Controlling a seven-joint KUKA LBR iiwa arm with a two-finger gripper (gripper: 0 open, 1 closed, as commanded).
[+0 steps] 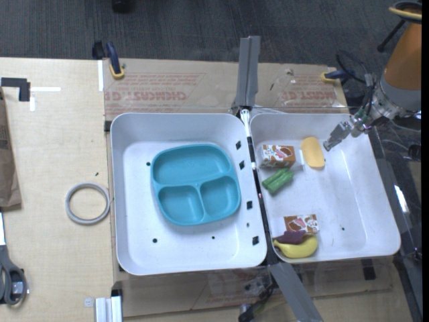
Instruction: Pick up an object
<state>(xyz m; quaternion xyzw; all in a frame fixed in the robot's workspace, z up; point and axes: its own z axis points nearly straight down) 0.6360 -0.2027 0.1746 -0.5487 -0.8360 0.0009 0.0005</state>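
Camera view: pincer [333,142] beside yellow block [312,152], holding nothing.

Yellow banana [297,248] lying in right bin's [375,180] near corner

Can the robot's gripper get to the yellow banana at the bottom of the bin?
Probably yes. The banana lies in the right bin, with bare bin floor between it and the gripper.
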